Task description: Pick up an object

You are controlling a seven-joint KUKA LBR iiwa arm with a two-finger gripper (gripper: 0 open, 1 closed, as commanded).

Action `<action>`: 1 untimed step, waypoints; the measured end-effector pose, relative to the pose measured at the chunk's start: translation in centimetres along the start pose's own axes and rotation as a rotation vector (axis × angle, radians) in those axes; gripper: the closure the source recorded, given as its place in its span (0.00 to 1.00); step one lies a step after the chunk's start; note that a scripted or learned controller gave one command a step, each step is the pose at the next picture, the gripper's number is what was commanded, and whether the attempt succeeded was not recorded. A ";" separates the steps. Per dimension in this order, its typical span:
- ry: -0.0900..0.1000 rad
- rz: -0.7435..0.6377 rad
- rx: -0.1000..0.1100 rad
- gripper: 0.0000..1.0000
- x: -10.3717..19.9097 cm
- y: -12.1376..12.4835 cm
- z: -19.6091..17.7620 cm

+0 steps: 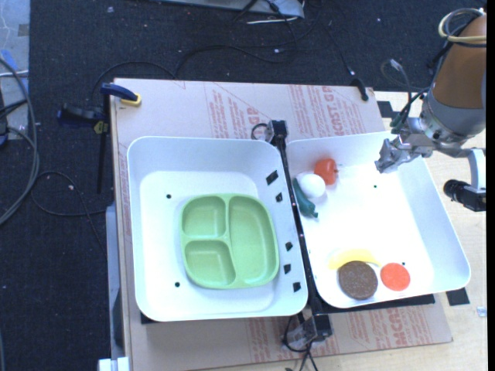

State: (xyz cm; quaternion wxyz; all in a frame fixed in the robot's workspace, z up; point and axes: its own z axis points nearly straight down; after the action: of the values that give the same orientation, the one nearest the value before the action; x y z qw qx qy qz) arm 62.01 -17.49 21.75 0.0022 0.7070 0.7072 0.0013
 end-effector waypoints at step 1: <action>0.001 -0.001 0.001 1.00 0.7 -0.5 -5.5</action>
State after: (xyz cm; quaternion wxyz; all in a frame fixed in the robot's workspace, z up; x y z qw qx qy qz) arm 61.44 -16.74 27.20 0.0017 0.7068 0.7074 0.0011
